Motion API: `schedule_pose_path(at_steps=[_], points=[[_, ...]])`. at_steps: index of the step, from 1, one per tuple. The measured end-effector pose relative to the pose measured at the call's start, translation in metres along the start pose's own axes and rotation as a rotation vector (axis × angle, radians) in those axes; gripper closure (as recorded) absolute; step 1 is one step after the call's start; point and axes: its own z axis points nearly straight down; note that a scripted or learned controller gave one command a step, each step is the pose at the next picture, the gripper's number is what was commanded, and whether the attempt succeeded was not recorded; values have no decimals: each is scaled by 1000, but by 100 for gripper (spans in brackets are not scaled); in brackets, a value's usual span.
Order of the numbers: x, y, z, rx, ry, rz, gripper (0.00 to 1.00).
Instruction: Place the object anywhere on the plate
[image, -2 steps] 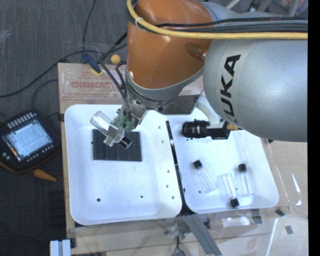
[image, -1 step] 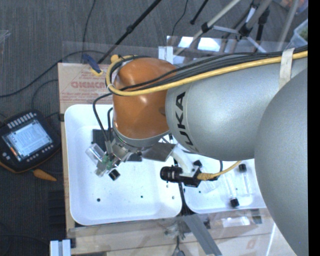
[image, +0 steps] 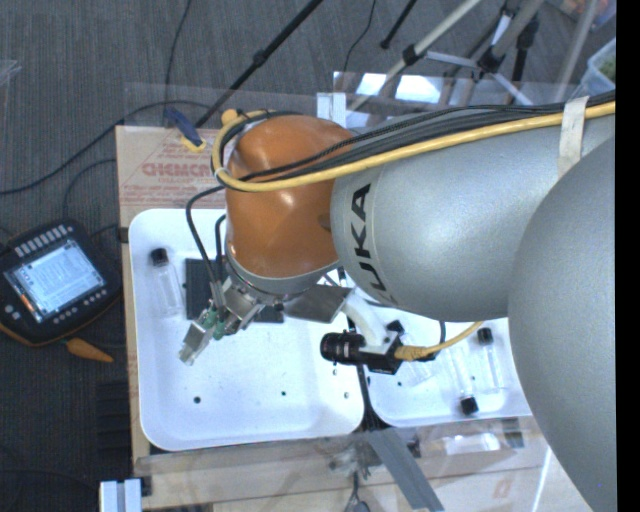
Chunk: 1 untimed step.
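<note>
The grey arm (image: 450, 250) reaches in from the right and leans far over the left bin (image: 250, 405), its orange band (image: 280, 200) hanging above the bin's back half, presumably so that the hand can work straight down into the tray; the gripper (image: 195, 342) points down and to the left, low over the white floor near the bin's left side, and whether it is open, closed or gripping anything I cannot tell, since the wrist and a small green part on it crowd the tip; a yellow cable (image: 420, 145) runs along the arm's top, kept up and out of the way of the trays; a small black camera (image: 345, 347) juts from the wrist over the divide between the bins; the likeliest task thing, by my judgement, is the clear tube (image: 162, 282) with a black cap, lying lengthwise by the left wall of the left bin, just up and to the left of the gripper, near it but apart; a dark flat piece (image: 200, 275) lies between tube and wrist, partly under the arm, and could be the plate, though I cannot be sure; two more tubes (image: 478, 368) rest in the right bin (image: 430, 408), well apart from the hand; nothing looks placed yet.
</note>
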Motion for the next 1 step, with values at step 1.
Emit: schedule_pose_path(at_steps=[1], points=[[0,0,-8,1,2,0,100]])
